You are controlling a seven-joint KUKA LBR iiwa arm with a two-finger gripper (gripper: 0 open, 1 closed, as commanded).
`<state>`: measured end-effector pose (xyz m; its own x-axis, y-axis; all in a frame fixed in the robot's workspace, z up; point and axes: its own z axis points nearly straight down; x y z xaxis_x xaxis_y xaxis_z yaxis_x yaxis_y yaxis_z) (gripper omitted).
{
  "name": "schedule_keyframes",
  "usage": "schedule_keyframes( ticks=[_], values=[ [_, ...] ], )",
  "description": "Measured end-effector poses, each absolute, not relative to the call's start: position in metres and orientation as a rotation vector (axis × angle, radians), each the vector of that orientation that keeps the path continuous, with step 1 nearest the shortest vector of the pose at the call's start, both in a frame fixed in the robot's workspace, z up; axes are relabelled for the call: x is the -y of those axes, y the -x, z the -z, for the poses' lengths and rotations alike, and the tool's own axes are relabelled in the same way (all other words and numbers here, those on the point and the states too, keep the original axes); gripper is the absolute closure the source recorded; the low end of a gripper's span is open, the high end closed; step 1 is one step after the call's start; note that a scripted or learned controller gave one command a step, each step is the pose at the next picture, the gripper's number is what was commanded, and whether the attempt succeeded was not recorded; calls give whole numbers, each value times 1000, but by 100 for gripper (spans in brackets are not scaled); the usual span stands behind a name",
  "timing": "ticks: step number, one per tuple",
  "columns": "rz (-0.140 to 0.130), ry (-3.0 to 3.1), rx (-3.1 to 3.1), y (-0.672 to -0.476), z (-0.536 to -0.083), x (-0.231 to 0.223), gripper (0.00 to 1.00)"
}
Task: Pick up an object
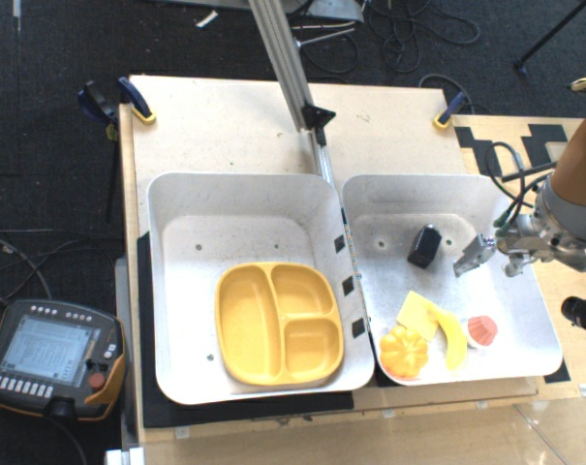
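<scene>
In the right bin (389, 211) lie a small black object (424, 246) near the middle, a yellow wedge and banana-like piece (438, 324), an orange round fruit (405, 353) at the front edge, and a small red piece (481, 330). My gripper (488, 257) hangs over the right side of this bin, to the right of the black object and above the red piece. Its fingers are spread apart and nothing is between them.
The left bin (176, 221) holds a yellow divided tray (278, 323). A slanted metal pole (283, 51) rises behind the bins. A teach pendant (50, 352) sits off the bench at the left. Clamps (128, 100) mark the bench's back corners.
</scene>
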<state>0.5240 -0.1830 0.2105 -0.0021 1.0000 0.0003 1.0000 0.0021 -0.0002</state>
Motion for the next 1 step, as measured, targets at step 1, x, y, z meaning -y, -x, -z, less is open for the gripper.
schedule_keyframes(
  ticks=[1],
  values=[
    [0, 2219, 2223, -524, -211, 183, 0]
  ],
)
